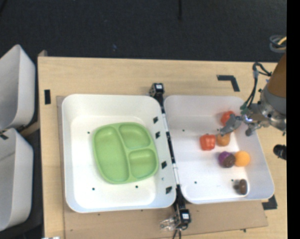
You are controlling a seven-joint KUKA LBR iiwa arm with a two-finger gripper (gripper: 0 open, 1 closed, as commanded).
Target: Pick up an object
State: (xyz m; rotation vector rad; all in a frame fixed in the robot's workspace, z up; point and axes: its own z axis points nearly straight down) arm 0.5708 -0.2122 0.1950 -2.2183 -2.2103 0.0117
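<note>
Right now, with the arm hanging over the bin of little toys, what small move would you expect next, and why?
Probably a short drop straight down. The gripper hovers over the right bin, just above a tan-orange piece that sits beside a red piece. Nothing shows between the jaws, so lowering around the tan-orange piece seems the likeliest step before closing.

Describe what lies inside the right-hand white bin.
The right bin holds six small items: a red block, an orange-red piece, a tan ball, a purple ball, an orange ball and a brown lump. The end effector covers some floor.
</note>
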